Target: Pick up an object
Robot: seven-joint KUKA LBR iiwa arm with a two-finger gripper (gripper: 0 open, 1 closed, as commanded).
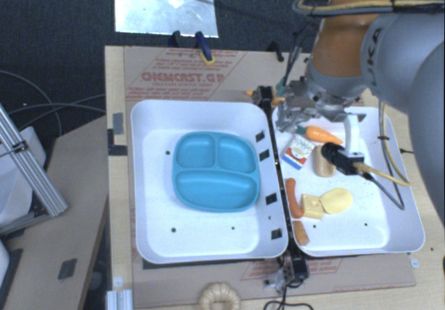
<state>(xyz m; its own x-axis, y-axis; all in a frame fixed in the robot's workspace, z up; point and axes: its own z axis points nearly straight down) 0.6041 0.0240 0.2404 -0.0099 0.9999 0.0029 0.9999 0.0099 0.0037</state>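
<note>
Nearest me, at the bench's front edge, sits a small beige braided ring (pixel 221 295). Behind it two shallow white bins lie side by side. Over in the left bin (pixel 156 156) a light blue plastic plate with three compartments (pixel 214 170) rests flat.

On the floor of the right bin (pixel 389 222) are the small things: a reddish-orange sausage-shaped piece (pixel 294 197) with its long axis running front to back beside the divider, a short brown piece (pixel 300 232) just in front of it, a pale yellow wedge (pixel 312 206) touching a pale yellow rounded piece (pixel 337 199), a tan cylinder (pixel 321 161), a small white packet with red and blue print (pixel 300 150), and an orange carrot-shaped toy (pixel 324 135) lying along a left-right slant, its tip toward the right.

Coming in from the right, the grey arm with its orange band (pixel 348 30) hangs its gripper (pixel 300 115) low over the bin's back left corner, just beside the carrot and packet. I cannot tell whether its fingers are apart or together, nor whether they touch anything
</note>
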